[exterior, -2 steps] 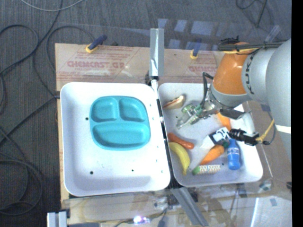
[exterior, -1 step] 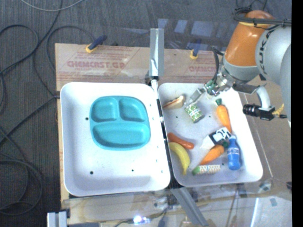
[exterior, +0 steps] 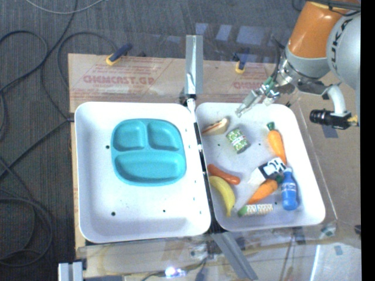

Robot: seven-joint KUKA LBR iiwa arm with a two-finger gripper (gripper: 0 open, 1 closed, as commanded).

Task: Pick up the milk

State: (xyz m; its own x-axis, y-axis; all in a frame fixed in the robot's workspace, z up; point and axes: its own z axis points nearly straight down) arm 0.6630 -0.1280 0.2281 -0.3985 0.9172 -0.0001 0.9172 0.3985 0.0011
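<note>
The arm [exterior: 328, 28] is reaching in from the upper right, its pincer [exterior: 249, 105] hanging released over the right bin's [exterior: 313, 151] far edge, grasping nothing. The milk [exterior: 270, 170] is lying well below it, toward the frame's lower right, among carrots [exterior: 275, 142], a banana [exterior: 224, 193] and a blue bottle [exterior: 289, 192]. The left bin [exterior: 88, 174] is carrying a teal tray [exterior: 149, 151].

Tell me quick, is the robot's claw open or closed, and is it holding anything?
Two-finger gripper: over the right white bin's far edge, nothing seen in it; open or closed cannot be told.
</note>
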